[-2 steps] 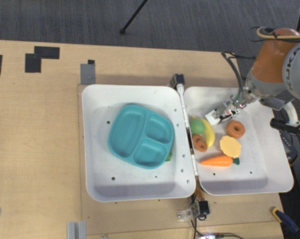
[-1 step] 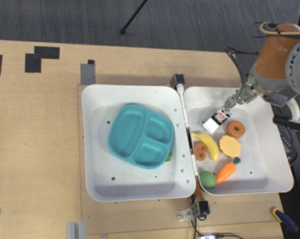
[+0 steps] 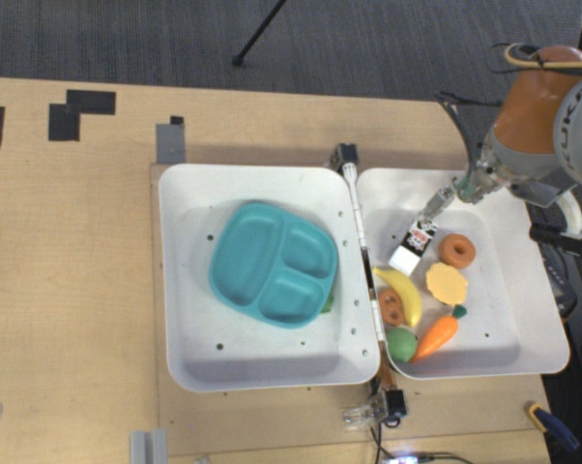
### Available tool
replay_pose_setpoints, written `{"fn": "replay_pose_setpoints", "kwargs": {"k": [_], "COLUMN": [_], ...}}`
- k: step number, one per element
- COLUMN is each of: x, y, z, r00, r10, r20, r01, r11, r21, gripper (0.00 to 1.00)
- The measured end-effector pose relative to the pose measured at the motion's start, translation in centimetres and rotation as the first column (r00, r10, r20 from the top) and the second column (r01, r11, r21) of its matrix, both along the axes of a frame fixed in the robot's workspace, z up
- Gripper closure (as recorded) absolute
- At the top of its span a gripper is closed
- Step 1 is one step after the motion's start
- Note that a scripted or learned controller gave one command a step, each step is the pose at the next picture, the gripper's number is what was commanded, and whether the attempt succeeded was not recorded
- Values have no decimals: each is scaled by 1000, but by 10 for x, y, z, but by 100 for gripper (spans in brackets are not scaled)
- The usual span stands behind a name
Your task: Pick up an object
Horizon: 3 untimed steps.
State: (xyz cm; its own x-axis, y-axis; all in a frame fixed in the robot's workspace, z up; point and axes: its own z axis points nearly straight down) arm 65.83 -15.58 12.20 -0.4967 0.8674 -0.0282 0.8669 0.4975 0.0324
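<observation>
The right bin [image 3: 523,341] holds several toy foods: a brown doughnut [image 3: 456,250], a flat yellow piece [image 3: 447,284], a banana [image 3: 404,291], a small brown piece [image 3: 392,307], a green ball [image 3: 401,344] and an orange carrot [image 3: 436,334]. My gripper [image 3: 412,249] reaches in from the upper right and hangs low over the bin's left part, just above the banana's upper end and left of the doughnut. Nothing can be seen held in it.
The left bin [image 3: 189,356] carries a teal divided plate [image 3: 275,262] with a bit of green [image 3: 327,304] poking out under its right edge. A divider rail [image 3: 362,249] runs between the bins. The grey and orange arm [image 3: 538,114] crosses the right bin's far corner.
</observation>
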Motion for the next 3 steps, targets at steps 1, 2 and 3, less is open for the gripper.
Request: {"fn": "replay_pose_setpoints", "kwargs": {"k": [1,2,3], "x": [8,8,7], "y": [31,33,37], "z": [-14,-14,-15], "r00": [998,999,1000], "r10": [65,46,7], "r20": [-19,-20,-18], "r01": [-65,-46,-7], "r11": [998,999,1000], "r21": [2,3,5], "gripper": [0,0,0]}}
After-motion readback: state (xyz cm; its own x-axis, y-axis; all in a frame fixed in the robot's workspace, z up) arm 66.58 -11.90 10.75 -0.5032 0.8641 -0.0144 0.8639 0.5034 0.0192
